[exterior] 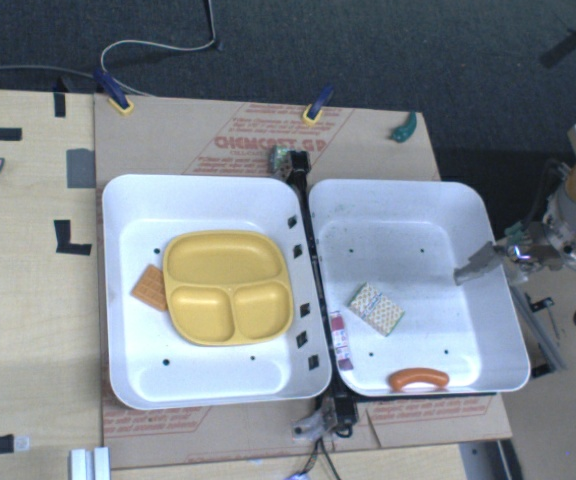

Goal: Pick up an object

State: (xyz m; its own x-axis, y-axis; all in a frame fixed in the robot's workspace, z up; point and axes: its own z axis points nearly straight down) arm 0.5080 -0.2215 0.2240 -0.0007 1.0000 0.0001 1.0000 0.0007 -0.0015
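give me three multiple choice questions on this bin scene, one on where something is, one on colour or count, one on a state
1. Where does the yellow divided plate lie?
A. left bin
B. right bin
C. on the cardboard outside the bins

2. What colour is the sausage-shaped item near the right bin's front edge?
A. green
B. orange
C. blue

3. How does the gripper stand relative to the patterned packet?
A. clamped on it
B. apart from it, near the bin's right wall
C. pressing it flat

Answers:
1 A, the plate sits in the left bin.
2 B, it is orange against the white of the right bin.
3 B, white floor shows between them.
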